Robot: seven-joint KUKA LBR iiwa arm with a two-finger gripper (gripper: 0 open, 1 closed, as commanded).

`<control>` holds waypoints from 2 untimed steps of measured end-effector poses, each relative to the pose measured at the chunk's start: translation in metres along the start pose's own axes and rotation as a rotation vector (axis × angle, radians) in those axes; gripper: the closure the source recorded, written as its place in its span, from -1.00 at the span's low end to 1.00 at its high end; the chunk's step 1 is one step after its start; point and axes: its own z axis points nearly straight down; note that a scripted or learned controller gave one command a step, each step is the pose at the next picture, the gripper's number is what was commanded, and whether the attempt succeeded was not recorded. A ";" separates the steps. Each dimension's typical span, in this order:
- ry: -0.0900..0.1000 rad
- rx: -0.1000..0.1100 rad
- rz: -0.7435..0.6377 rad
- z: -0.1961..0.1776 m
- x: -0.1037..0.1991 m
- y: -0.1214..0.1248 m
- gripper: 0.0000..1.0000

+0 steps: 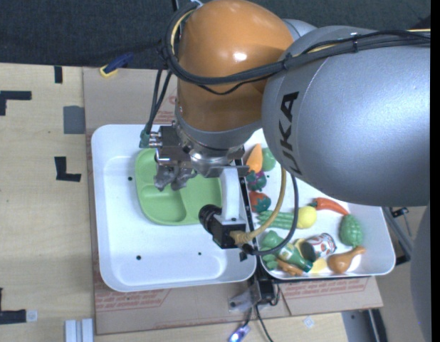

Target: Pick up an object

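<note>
While the arm (305,98) hogs most of the frame, you can still see the green plate (163,194) lying flat in the left bin (117,212), toward its back half. It's a rounded oblong and its long axis runs roughly from the bin's back edge toward the front, with the wider rounded end nearest the camera. The back end and right side are covered by the wrist, so the full outline is cut off.

As for the gripper (170,180), it sits right over the plate, just under the orange band (231,55). Can't tell how it's set, the metal bits there are a dark jumble, and I'd guess it's touching the plate but the angle is too poor to be sure.

Over in the right bin (380,266) there's a pile of toy food: a yellow lemon (305,216), a red pepper (331,206), a green veg (352,230), a can (320,246) and a brown pear (343,261). The arm hides that bin's back part. Black cables (163,84) loop down the band.
</note>
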 end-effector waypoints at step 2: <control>-0.001 -0.003 0.008 -0.086 -0.043 -0.006 1.00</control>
